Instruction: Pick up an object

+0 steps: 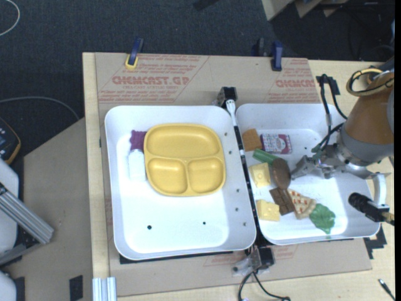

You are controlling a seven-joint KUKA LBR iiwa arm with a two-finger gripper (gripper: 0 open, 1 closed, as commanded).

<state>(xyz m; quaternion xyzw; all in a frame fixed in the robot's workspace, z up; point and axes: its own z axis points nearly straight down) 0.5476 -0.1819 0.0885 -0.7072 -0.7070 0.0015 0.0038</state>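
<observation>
Reaching into the right bin (pixel 351 231), the gripper (pixel 299 168), finger spread indiscernible, sits just right of the brown spoon (pixel 280 174).

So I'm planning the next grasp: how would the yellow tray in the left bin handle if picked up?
The yellow tray looks like moulded plastic, so probably stiff and light. It is wide with three compartments, likely too broad except at its rim. It lies flat, so it should slide, not roll.

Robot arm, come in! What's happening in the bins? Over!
Gripper low in right bin, beside brown piece. Nothing seen held. Toy food heaped at left wall. Yellow tray in left bin.
</observation>
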